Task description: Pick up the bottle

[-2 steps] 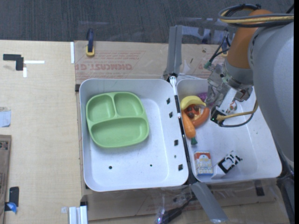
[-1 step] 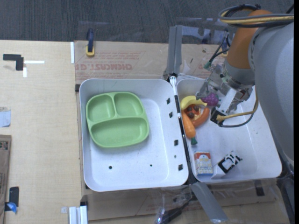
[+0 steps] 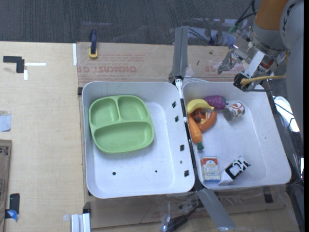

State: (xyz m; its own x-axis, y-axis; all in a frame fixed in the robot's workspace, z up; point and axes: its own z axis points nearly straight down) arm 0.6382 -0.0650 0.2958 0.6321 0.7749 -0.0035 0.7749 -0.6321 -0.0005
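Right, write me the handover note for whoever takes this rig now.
End effector: up over the back rim of the right bin, nothing seen in it.
Bottle: probably the black-and-white container near that bin's front, beside the small box; it lies apart from the arm, not grasped.
Done: nothing yet.
Left: move over the container, descend, grasp, lift.
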